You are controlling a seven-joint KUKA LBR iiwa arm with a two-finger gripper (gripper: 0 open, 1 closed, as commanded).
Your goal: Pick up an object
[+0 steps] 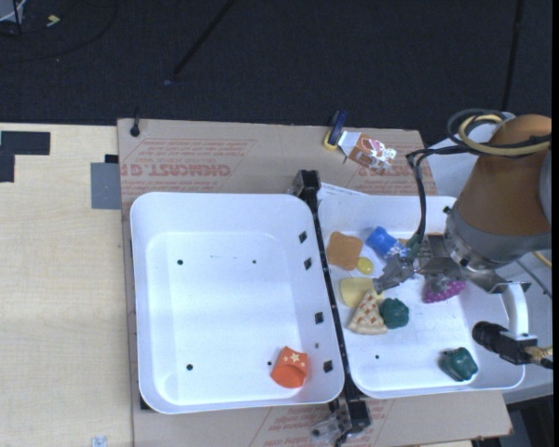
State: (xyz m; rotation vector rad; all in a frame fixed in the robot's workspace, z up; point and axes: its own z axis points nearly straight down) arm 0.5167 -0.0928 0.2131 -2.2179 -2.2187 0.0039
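Reaching in from the right, the grey arm [503,194] hangs low over the right bin [419,380], its fingers [398,273] spread apart and grasping nothing — their tips sit just above a pizza-slice toy [366,317] and a dark green lump [394,314]. Near them lie an orange block [345,250], a blue piece [381,241], a yellow piece [353,291] and a purple item [442,291]; a green object [459,364] rests toward the bin's near right corner. An orange cube [290,367] sits alone by the left bin's [168,250] near edge. Cardboard [224,161] under the bins carries reddish, upside-down print — not legible.
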